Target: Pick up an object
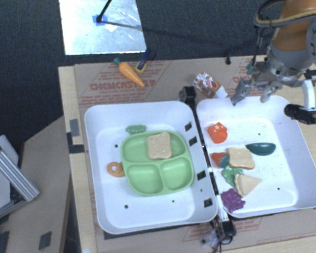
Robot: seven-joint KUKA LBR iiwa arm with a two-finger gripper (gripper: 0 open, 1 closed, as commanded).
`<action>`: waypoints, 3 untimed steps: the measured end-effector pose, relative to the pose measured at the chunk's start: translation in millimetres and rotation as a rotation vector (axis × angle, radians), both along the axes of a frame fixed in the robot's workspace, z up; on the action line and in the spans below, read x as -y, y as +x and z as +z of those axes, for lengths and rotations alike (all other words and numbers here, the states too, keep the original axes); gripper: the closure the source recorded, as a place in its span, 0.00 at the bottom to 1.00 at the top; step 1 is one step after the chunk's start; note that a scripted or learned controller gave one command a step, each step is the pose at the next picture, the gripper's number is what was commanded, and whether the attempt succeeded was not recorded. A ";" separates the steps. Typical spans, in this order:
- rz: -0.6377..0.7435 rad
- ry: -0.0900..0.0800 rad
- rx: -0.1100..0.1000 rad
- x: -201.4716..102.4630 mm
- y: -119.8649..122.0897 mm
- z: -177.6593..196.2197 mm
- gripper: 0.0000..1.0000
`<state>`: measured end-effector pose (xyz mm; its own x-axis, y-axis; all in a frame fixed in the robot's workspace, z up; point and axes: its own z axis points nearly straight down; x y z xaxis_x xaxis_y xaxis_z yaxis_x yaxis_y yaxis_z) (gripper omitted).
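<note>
- The gripper [253,93] hangs above the far rim of the right bin [298,137], its two fingers spread apart with nothing between them, the orange-banded arm [297,15] reaching in from the right
- Just beside it, on the cardboard behind the bins, lies a small wrapped snack [206,84] in red and white; its print is too small to read
- Nearest inside the right bin sits a red toy tomato [217,132], well apart from the walls and probably the easiest pick: likely light, hard plastic, smooth and rounded, so a grip across its middle looks safest against slipping
- Further down lie a dark green leaf-shaped piece [262,149], a toast slice [241,158] resting over red and teal pieces, a wedge-shaped sandwich piece [247,183] and a purple cluster [232,200] near the front corner; these crowd together and would be harder to take singly
- The left bin [102,156] holds a green divided plate [156,170] with another toast slice [160,146] in its upper compartment, and a small pretzel [115,169] just beside the plate
- A toy carrot [131,74] lies on the bench behind the left bin
- Red lettering on the cardboard under the bins appears to read "CHEMCRAFT", partly covered
</note>
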<state>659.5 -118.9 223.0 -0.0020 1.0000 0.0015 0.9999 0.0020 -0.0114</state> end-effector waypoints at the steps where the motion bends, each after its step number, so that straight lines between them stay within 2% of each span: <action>1: 0.002 -0.001 0.013 -0.3 2.2 8.8 0.00; 3: -0.001 -0.002 0.010 10.6 1.1 -103.5 0.00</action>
<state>660.6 -129.5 119.5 -0.0012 1.0000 -0.0003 1.0000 0.0012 -0.0010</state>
